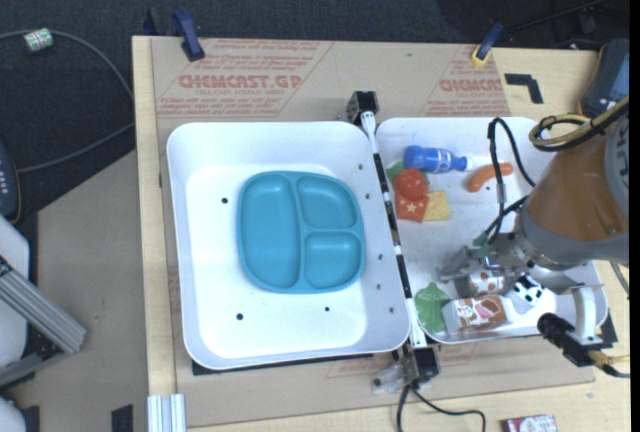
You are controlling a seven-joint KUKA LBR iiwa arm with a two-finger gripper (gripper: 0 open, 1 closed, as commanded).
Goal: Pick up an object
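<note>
My gripper (pixel 483 268) reaches down into the right bin (pixel 455 132) near its front, below the orange-banded wrist. It hovers just above a brown snack packet (pixel 478 313) and beside a black-and-white die (pixel 527 294). A green toy (pixel 432 303) lies at the bin's front left corner. Further back are a blue bottle (pixel 435 159), an orange sausage (pixel 487 176), a red piece with a star (pixel 411 194) and a yellow piece (pixel 438 208). Nothing can be seen held by the gripper.
The left bin (pixel 200 170) holds a turquoise divided plate (pixel 300 230). A black clip (pixel 362 105) joins the two bins at the back. Black cables (pixel 505 175) loop from the arm over the right bin's back half.
</note>
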